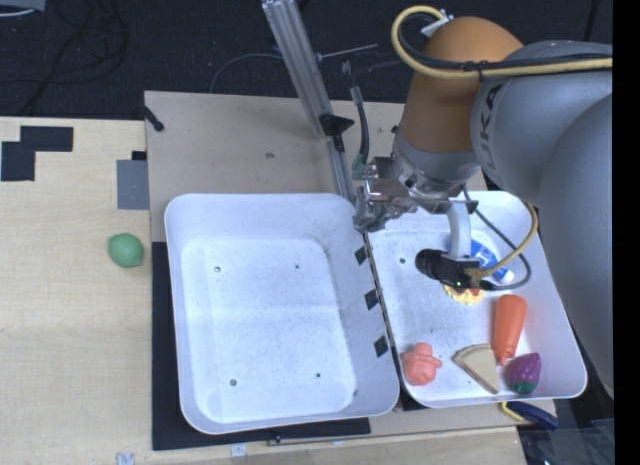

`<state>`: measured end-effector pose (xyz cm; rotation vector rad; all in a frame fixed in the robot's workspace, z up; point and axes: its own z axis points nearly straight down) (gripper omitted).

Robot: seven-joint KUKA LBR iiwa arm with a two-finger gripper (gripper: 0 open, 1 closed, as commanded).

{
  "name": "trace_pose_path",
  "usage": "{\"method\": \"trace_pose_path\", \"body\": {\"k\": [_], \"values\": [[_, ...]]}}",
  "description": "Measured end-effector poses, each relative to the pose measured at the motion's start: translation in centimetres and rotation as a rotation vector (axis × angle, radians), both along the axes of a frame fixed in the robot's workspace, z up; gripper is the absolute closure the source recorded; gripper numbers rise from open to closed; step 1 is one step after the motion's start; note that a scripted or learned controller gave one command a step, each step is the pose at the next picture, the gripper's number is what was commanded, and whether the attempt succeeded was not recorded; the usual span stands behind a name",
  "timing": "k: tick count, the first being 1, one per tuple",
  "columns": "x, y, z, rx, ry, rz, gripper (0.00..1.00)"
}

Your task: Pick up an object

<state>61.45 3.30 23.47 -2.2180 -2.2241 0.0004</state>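
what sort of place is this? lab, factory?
Likely a robotics lab test bench: KUKA arm over a white right bin beside a left bin, toy carrot inside, bare aluminium strut behind.

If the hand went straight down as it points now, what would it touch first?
The hand would likely meet the rim or bare floor of the right bin at its far left corner, though depth is unclear. The carrot and pink toy lie well away.
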Motion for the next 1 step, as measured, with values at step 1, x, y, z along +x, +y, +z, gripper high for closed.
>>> {"method": "trace_pose_path", "body": {"k": [1], "values": [[3.42,4.61,-0.12,-0.001,0.0,-0.001,1.0]]}}
